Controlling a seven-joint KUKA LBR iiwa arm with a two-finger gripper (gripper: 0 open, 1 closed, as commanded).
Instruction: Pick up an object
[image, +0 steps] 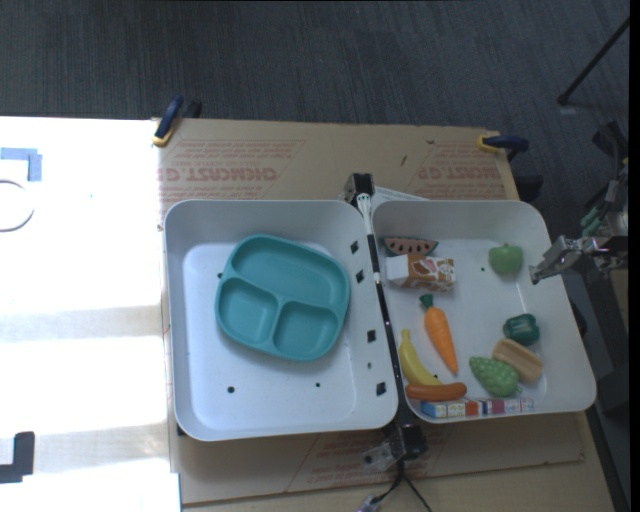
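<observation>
At the right edge of the right bin (560, 330), over its far right corner, hangs the pincer (552, 264). Its tip is small and partly blurred, so I cannot tell its state, and nothing can be made out in it.

The task names no certain object, so the nearest one is my guess for the target. It is the green apple (506, 259), which lies just to the left of the pincer, at about the same depth in the scene. It is round, so it has no long axis to consider. I judge that the coming move is a short reach to the left and then down.

Farther from the pincer, toward the near side, lie one dark green pepper (521, 327), one hot dog bun (517, 359) and one bumpy green vegetable (494, 375), which touches the bun. In the middle lies one carrot (440, 337), with its long axis going from far to near. On the far left side are one watermelon slice (412, 245) and one small box (431, 272). On the near left are one banana (413, 361) and one sausage (436, 391), and one flat long box (475, 407) lies along the near wall.

The left bin (190, 330) holds one teal plate (283, 297) with three compartments. There are two bins and one arm.
</observation>
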